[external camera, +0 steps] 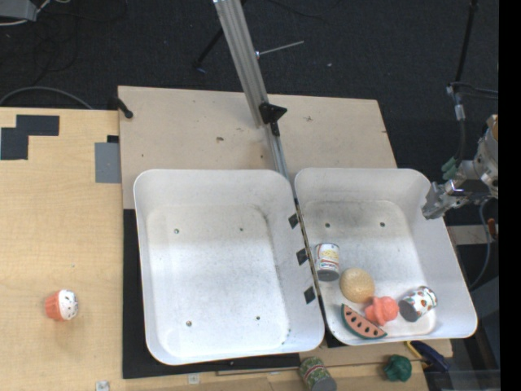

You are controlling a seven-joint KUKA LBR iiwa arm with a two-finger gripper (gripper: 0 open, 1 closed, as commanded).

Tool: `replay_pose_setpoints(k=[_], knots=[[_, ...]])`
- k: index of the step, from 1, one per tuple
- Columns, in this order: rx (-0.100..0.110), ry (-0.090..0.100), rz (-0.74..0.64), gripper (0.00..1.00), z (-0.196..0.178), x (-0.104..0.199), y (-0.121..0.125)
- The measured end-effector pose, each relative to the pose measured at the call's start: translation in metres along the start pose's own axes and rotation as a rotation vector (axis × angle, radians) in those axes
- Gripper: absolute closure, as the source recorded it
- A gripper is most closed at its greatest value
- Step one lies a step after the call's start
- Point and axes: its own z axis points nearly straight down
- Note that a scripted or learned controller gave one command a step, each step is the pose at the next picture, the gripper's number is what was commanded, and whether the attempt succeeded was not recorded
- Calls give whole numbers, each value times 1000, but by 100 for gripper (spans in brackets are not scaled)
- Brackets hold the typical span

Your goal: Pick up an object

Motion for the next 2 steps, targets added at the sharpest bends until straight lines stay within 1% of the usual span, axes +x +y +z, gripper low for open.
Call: replay_pose_setpoints(k=[1, 2], knots=[[5, 4, -3, 100, 1, 49, 3], [7, 4, -2, 100, 1, 99, -10]])
